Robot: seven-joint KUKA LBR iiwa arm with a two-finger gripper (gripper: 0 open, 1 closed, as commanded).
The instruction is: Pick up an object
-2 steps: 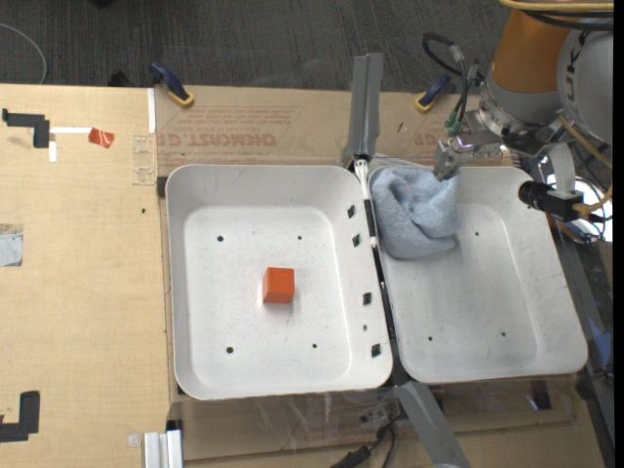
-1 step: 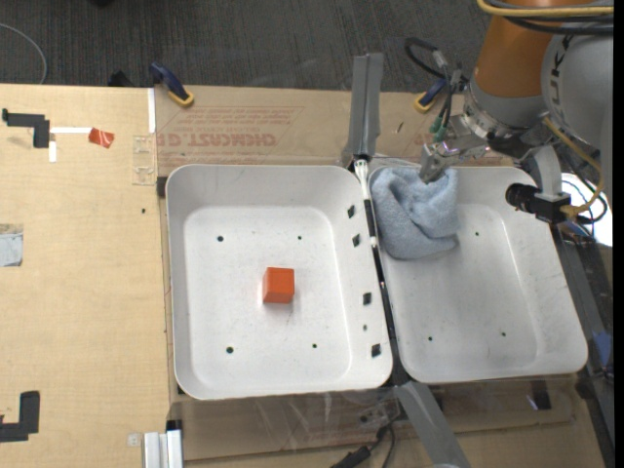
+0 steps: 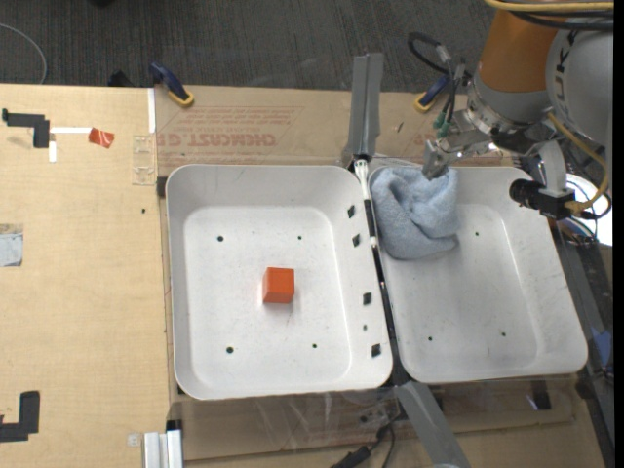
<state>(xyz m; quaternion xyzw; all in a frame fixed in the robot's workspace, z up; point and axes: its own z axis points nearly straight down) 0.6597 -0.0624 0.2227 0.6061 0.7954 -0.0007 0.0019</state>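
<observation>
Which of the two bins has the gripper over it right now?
The right bin, holding the pale blue cloth; the gripper sits at the cloth's top edge. The left bin holds the orange block.

Single fixed camera mounted above the desk (image 3: 78, 261), looking down at a slant. Mid-distance framing: left bin (image 3: 190, 359) and right bin (image 3: 546, 349) both fully visible; arm (image 3: 531, 37) enters from frame right.

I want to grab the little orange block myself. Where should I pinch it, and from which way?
Probably from straight above. The orange block sits flat, alone in the middle of the left bin, with nothing touching it. Pinch its two opposite flat sides; they are straight and parallel, so fingers should close squarely without it slipping.
</observation>
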